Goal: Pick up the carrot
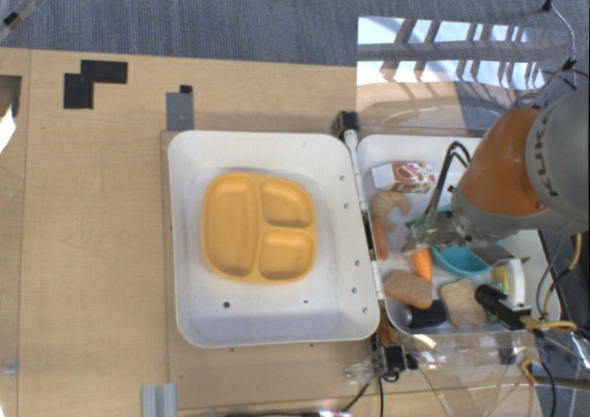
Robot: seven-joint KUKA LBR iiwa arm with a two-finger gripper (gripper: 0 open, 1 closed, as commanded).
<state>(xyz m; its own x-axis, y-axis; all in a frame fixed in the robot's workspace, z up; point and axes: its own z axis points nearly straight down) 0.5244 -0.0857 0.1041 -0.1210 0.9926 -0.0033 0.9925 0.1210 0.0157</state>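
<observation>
The carrot point(422, 264) lies in the right bin point(367, 155), at the lower right of the frame, between a slice of bread point(408, 288) below it and the gripper point(430, 236) just above it. The gripper sits low over the carrot's upper end, but the grey and orange arm point(516, 171) covers most of it, so I cannot tell its state. A teal bowl point(461, 262) is partly hidden under the arm. The left bin point(184, 249) holds a yellow divided plate point(260, 225).
</observation>
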